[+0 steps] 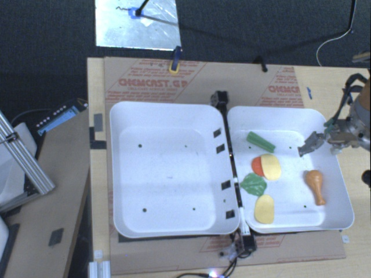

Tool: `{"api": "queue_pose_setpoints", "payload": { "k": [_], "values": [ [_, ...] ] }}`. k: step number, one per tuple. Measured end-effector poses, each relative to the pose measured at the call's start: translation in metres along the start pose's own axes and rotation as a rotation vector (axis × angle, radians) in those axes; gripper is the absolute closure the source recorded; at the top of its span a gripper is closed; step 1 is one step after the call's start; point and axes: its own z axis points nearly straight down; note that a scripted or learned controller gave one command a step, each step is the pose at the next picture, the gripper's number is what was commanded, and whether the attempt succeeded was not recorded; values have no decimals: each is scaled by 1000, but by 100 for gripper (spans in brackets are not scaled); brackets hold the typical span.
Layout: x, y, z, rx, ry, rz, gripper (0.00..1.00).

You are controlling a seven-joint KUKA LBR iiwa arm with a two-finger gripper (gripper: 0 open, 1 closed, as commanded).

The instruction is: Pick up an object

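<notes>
The right bin (330, 213) holds several toy foods: a green cylinder (260, 141), a red and yellow round piece (266, 167), a green leafy piece (253, 185), a pale yellow oval (264, 208) and an orange-brown drumstick (315, 185). My gripper (309, 145) reaches in from the right, over the bin's right half. Its dark tip is above and left of the drumstick and right of the green cylinder, touching none of them. Nothing shows held in it.
The left bin (124, 126) lies beside the right one, joined by a dark central hinge strip (227, 155). Both rest on a cardboard sheet (151, 80). A shiny metal plate (136, 16) lies on the far floor. A metal frame (23, 161) stands at the left.
</notes>
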Motion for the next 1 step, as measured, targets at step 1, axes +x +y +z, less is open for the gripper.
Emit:
{"api": "queue_pose_setpoints", "payload": {
  "k": [1],
  "values": [
    [85,-6,70,7,6,-9,0]
  ]
}}
